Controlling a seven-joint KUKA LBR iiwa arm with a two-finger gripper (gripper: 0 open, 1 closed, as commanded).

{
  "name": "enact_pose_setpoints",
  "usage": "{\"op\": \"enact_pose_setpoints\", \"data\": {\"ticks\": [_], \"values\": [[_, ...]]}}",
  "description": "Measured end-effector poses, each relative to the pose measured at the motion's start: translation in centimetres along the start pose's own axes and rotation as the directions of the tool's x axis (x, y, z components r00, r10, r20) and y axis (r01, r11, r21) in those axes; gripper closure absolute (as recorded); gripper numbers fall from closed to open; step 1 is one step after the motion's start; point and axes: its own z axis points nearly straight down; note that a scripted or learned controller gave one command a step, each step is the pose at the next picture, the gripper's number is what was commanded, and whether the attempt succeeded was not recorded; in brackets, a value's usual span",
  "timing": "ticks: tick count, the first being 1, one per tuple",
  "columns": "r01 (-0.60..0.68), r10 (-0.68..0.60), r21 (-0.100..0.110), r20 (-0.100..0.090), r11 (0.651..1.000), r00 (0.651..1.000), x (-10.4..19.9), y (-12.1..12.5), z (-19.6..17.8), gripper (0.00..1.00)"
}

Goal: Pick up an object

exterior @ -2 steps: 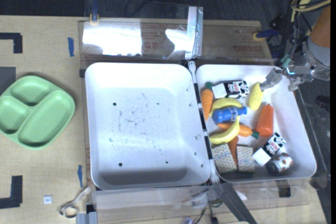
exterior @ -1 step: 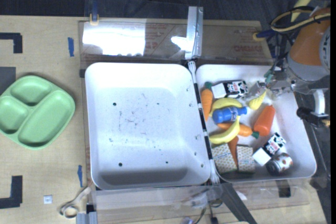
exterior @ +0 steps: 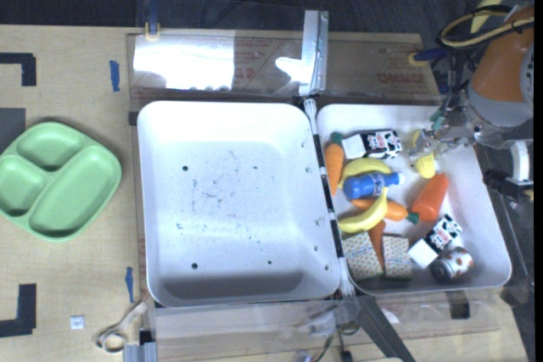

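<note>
Fingers: we cannot tell their state. Our gripper (exterior: 441,131) hovers at two o'clock in the right bin (exterior: 492,208), above a small yellow toy (exterior: 423,163); nothing lifted yet, so the pick remains.

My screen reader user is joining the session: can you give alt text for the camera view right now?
The pincer hangs over the far side of the right bin, above toys including bananas, carrots and a blue bottle. The left bin adjoins it; a green divided plate sits further left.
</note>
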Motion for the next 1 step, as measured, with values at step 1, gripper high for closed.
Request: {"op": "enact_pose_setpoints", "data": {"ticks": [1], "values": [[0.001,-0.001,-0.004,0.001,1.000,1.000,0.04,0.14,-1.09,1.00]]}}
